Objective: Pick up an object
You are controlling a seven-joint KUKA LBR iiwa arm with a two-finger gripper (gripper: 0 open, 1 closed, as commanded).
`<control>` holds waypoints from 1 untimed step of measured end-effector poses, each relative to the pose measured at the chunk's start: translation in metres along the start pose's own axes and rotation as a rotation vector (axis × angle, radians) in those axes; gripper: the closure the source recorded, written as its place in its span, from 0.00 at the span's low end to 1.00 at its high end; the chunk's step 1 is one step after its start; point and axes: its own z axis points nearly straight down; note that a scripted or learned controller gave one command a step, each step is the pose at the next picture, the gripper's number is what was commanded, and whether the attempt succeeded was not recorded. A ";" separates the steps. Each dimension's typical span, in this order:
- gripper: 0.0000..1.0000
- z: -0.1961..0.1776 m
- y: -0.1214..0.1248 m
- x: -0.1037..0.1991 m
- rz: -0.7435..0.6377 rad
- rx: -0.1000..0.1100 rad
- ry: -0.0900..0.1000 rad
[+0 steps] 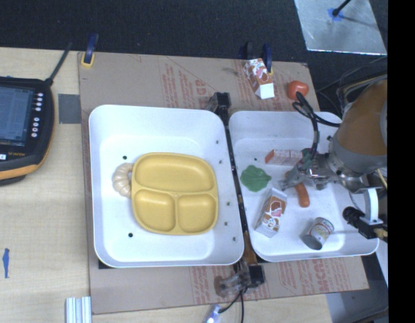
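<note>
Two white bins (99,180) (342,247); one yellow tray (173,192); two small cartons (271,212) (259,77) (one outside the bins); one can (317,233); one green leaf (254,177).

We see two white bins (160,123), a yellow divided tray (173,192), a green leaf (255,177), an orange-red sausage (302,195), a brown and white carton (271,214), a silver can (317,233), a red tomato (298,88), brown cardboard (160,79).
</note>
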 end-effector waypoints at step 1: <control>1.00 -0.010 0.000 -0.001 -0.004 0.002 -0.001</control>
